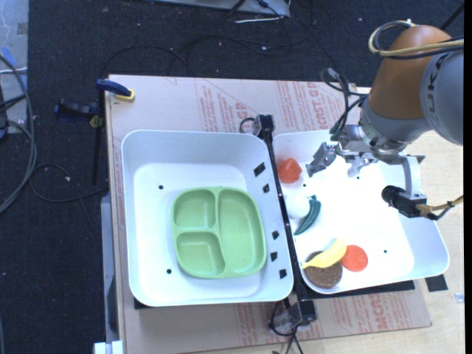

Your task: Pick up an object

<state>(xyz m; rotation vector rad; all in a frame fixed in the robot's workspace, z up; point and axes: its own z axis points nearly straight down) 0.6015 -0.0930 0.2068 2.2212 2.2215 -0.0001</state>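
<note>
My gripper (338, 161) hangs over the upper part of the right bin (413, 231), its two fingers spread open with nothing between them. Just left of it, near the bin's left wall, lies a red-orange round object (290, 170). Below that sit a white object (297, 206) and a dark green curved piece (310, 214) side by side. At the bin's front lie a yellow banana (328, 254), a red-orange disc (355, 258) and a brown round piece (323, 275), close together.
The left bin (147, 168) holds a green divided tray (219, 232). A black divider with clips (274, 198) runs between the bins. A black fitting with a cable (402, 200) sits at the right bin's right side. Cardboard (192, 102) lies under both bins.
</note>
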